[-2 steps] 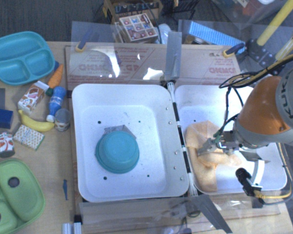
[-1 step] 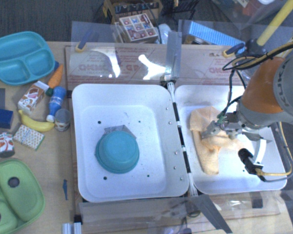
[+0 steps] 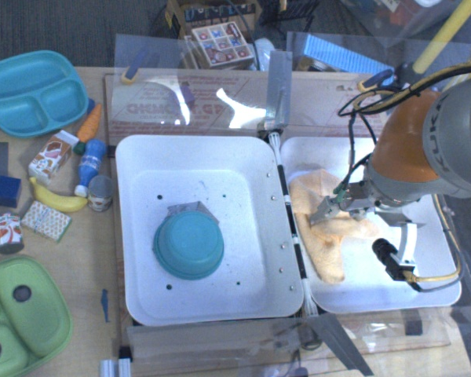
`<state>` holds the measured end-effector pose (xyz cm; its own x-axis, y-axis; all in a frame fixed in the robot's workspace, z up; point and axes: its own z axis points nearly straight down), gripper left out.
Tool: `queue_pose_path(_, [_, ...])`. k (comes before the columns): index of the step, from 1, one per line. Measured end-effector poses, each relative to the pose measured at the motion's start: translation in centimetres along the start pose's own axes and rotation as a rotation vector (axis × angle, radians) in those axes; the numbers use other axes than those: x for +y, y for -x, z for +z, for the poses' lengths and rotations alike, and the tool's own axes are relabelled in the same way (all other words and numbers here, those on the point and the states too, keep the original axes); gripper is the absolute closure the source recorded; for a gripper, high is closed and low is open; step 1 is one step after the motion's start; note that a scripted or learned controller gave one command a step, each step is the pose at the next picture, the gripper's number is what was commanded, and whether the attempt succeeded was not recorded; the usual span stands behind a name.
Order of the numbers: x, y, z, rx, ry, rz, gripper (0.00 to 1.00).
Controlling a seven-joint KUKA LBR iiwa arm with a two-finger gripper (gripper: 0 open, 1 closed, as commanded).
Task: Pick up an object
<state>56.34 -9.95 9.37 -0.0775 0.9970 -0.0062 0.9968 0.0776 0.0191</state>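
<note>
Your arm [image 3: 424, 144] comes in from the right and bends down over the right bin [image 3: 447, 285], orange band uppermost, wrist angled toward the divider between the bins. The gripper [image 3: 323, 210] sits low on the cloth [image 3: 326, 246], a pale yellow-orange heap on the right bin's left side. You cannot tell how far the jaws are spread, or whether they have cloth between them. Left of that bin, the left bin [image 3: 141, 171] holds an upturned teal bowl [image 3: 189, 244].
</note>
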Motion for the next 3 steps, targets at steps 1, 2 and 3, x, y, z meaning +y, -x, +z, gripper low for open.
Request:
queue_pose_path(1, [8.3, 1.8, 0.2, 0.001, -0.002, 0.012, 0.00])
queue_pose_path(2, [10.5, 1.6, 0.3, 0.000, -0.013, -0.237, 0.00])
queue_pose_path(3, [4.5, 1.1, 0.1, 0.004, -0.001, -0.341, 0.00])
